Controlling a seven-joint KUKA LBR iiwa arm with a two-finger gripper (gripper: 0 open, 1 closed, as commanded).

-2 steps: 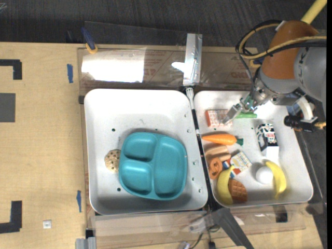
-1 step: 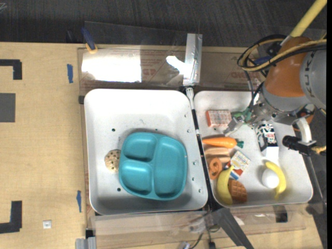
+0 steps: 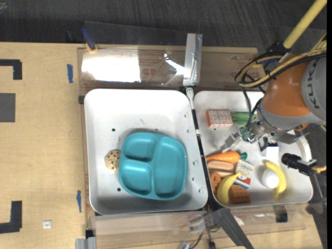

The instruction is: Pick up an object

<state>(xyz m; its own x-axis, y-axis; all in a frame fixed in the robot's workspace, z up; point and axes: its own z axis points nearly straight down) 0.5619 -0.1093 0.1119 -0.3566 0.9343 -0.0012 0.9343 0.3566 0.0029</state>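
Note:
My gripper (image 3: 239,137) hangs low in the right bin (image 3: 301,193), just above the orange carrot (image 3: 226,156) and below the pink box (image 3: 219,118). Under the carrot lies a hot dog (image 3: 222,165). A small white and red carton (image 3: 244,171) sits to its right. One yellow banana (image 3: 277,176) curves along the bin's right side, and another banana (image 3: 224,188) lies at the front beside an orange block (image 3: 239,195). A green item (image 3: 240,116) lies partly hidden behind the wrist. Nothing is seen held.
The left bin (image 3: 98,139) holds a teal divided plate (image 3: 153,164) with a speckled cookie (image 3: 111,160) at its left edge. The arm's orange band (image 3: 284,95) and cables overhang the right bin's back corner. A clear plastic sheet (image 3: 135,66) lies behind the bins.

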